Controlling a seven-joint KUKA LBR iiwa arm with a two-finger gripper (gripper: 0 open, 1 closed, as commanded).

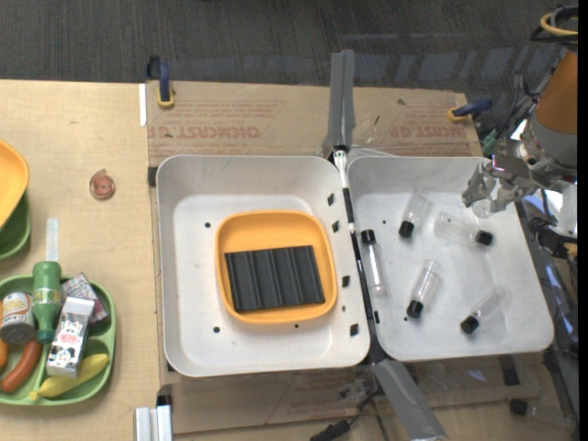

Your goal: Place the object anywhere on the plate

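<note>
Camera view: 2 white bins sit side by side. The left bin [184,274] holds 1 orange plate [276,226] with a dark ridged insert. The right bin [524,329] holds 5 clear vials [421,288] with black caps, scattered. The gripper [482,196] hovers at its upper right edge, fingers slightly apart, holding nothing. Risk: slick, round vials may roll or slip from a pinch.

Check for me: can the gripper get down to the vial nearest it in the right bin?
Probably yes. The gripper hangs by the right bin's far right corner, the clear vial lies just beside it, nothing between.
</note>
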